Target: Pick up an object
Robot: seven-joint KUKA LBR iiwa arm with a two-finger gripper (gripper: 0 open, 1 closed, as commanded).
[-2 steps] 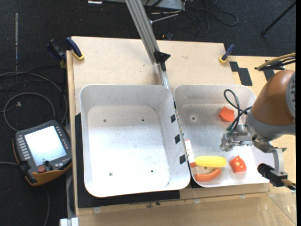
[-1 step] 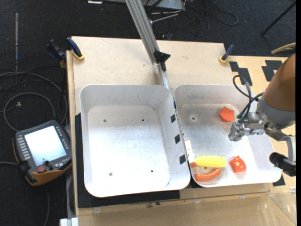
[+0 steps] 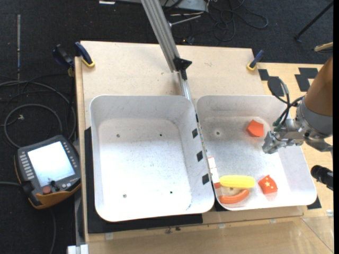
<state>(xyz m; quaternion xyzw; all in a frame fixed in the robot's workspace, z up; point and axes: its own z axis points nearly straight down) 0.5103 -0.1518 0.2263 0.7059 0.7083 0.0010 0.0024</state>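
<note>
The right bin point(image 3: 233, 107) holds an orange block point(image 3: 256, 128) near its back right. At its front lie a yellow corn-shaped piece point(image 3: 237, 181), an orange curved piece point(image 3: 233, 196) just under it, and a small red block point(image 3: 268, 184). My gripper point(image 3: 269, 147) hangs over the right side of this bin, just right of and below the orange block and well above the red block. Nothing shows between its fingers.
The left bin point(image 3: 106, 110) sits beside the right one. A slanted metal rail point(image 3: 161, 28) runs from the top down to the bins' shared edge. A teach pendant point(image 3: 46, 169) lies on the floor at left. Clamps point(image 3: 85, 54) hold the board's back corners.
</note>
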